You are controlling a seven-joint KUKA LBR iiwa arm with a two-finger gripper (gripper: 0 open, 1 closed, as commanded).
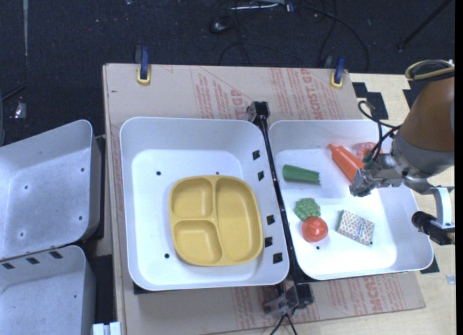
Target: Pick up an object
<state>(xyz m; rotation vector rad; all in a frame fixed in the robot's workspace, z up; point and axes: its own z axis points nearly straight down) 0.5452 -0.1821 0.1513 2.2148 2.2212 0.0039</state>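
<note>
Left bin (137, 203) holds a divided tray (215, 219). Right bin (405, 247) holds a carrot (344, 160) at rear, cucumber (300, 174) left, broccoli (307, 207) behind tomato (314, 229), packet (356, 226) right of the tomato.

My arm (434, 127) is running off the right edge, so its upper part is going unseen. My gripper (362, 184) is blurring against the carrot (346, 160); my wrist is covering something reddish, perhaps a bag (364, 148), behind it.
</note>
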